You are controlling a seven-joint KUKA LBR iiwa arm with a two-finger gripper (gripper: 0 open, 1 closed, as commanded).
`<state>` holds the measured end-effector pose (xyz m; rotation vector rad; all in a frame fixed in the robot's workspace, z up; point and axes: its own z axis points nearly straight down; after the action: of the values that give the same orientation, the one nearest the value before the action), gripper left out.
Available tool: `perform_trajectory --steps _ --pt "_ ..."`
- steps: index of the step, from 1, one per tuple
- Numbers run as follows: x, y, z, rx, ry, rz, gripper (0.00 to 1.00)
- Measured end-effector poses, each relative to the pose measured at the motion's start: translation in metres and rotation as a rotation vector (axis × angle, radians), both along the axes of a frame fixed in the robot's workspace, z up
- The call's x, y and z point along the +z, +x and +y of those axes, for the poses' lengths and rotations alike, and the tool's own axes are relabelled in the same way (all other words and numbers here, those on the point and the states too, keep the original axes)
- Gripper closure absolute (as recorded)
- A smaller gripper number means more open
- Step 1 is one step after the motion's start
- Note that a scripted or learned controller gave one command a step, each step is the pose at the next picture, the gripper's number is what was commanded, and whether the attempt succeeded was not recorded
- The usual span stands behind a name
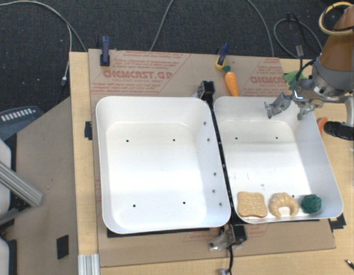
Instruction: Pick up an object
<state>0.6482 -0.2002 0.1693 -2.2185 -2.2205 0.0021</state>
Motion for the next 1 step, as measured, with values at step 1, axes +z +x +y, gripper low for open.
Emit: perform_trajectory --steps 1 --pt "-0.0531 -0.005 -0.0092 -0.001 0.0 0.001 0.0"
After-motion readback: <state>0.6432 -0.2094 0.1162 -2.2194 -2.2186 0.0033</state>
